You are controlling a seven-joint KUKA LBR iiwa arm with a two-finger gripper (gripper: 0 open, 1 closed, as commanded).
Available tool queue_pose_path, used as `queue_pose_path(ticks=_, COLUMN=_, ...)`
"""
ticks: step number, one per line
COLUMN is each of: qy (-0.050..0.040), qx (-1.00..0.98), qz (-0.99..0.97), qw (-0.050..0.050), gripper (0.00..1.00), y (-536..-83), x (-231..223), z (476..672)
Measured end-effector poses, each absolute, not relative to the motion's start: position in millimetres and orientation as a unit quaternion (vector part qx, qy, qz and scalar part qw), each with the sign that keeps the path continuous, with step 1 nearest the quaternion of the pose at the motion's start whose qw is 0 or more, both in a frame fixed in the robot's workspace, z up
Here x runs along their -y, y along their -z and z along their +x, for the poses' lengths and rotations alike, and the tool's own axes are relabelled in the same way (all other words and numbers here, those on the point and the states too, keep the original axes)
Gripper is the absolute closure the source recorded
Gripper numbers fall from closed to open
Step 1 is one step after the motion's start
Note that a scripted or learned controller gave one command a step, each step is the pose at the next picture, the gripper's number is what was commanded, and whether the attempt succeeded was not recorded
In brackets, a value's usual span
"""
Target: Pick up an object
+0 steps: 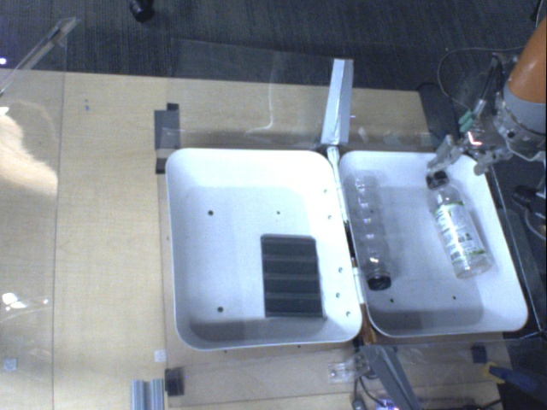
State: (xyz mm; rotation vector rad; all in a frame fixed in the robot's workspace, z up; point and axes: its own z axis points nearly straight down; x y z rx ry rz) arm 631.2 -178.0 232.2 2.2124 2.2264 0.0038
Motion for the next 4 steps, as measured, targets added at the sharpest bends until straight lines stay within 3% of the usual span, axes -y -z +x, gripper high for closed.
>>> queue_pose_path(ticks=1, qy=-0.0015, qx=-0.789, qz=0.614, qw=0.003, gripper=0.0, y=-138.7, x=193.9, z=630.9)
queue_pose_path(ticks=2, qy=-0.0024, qx=-0.82, qz=0.572, qw=0.004, gripper=0.0, y=-87.7, x=193.4, z=613.4)
queue_pose_path(ticks=3, qy=-0.0052, qx=-0.829, qz=0.559, qw=0.013, gripper=0.0, y=-91.1, x=163.5, z=551.4)
queue_pose_path(ticks=4, qy=-0.0012, qx=-0.908, qz=0.418, qw=0.006, gripper=0.0, y=-89.8, x=146.0, z=590.9)
